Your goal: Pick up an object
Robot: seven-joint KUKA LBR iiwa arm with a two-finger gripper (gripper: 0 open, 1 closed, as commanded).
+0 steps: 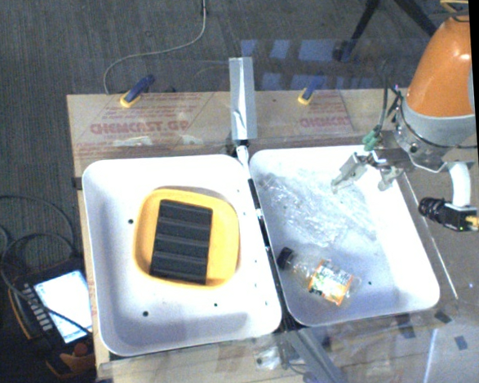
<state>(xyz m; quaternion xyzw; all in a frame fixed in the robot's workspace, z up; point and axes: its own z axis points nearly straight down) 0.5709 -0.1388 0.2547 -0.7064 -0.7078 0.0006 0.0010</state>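
The left bin (112, 236) holds a yellow dish (226, 228) with a black ribbed block (181, 240) lying on it. In the right bin (417, 280) a small clear bottle (323, 279) with a black cap and an orange label lies near the front. A crumpled clear plastic sheet (314, 202) is spread across that bin's middle and back. My gripper (360, 180) hangs over the right bin's back right part, above the edge of the plastic sheet. It is open, with nothing between its fingers (342, 176).
A metal divider post (242, 104) stands at the back between the bins. Blue and yellow clamps (137, 90) hold the wooden board behind them. Cables and a small screen (55, 302) lie on the floor at the left.
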